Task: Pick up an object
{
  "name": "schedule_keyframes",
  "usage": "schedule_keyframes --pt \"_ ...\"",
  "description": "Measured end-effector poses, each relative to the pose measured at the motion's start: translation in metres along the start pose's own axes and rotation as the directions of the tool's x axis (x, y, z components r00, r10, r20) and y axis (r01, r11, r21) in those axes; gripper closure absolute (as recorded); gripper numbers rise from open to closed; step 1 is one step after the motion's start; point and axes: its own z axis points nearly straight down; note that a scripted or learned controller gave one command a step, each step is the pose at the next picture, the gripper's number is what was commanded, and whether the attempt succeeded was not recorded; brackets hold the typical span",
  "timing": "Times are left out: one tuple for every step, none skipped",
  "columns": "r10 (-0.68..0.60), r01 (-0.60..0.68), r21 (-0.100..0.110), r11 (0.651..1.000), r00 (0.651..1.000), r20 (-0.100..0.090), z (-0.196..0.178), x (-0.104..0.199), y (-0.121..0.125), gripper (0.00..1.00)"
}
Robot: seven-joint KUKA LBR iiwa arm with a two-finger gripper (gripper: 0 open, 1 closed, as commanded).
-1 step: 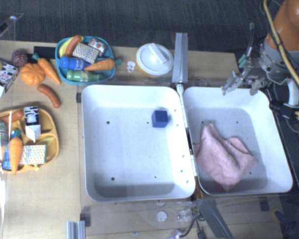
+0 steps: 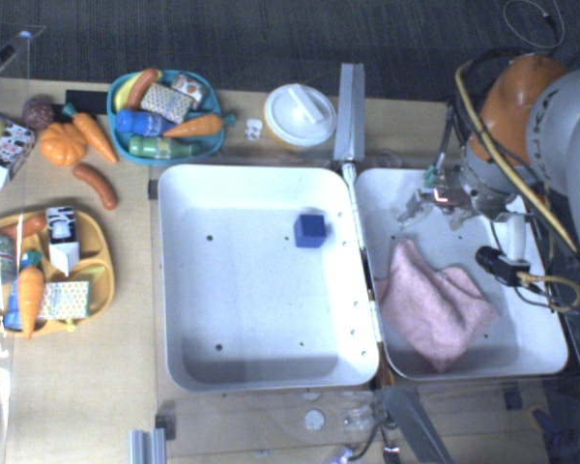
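Hovering claw spread open above pink cloth.

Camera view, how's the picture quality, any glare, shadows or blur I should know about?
Camera view: light is even, with soft shading along the near inner wall of the left shallow white bin; the small blue cube is slightly soft-edged; the crumpled pink cloth in the right white bin reads clearly; the gripper is small and blurry.

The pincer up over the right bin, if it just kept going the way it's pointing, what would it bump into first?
The pincer points down and left over the right bin. Going straight on, it would likely meet that bin's bare white floor first, just above the pink cloth. Its height is hard to judge from this view.
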Motion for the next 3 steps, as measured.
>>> schedule_keyframes --pt "-0.086 0.086 -0.014 0.996 0.996 0.002 0.040 0.020 -0.058 0.00" --pt "-0.228 0.228 -0.016 0.973 0.974 0.008 0.039 -0.027 -0.129 0.00" --pt "-0.337 0.337 -0.003 0.942 0.942 0.001 0.016 -0.046 -0.100 0.00"
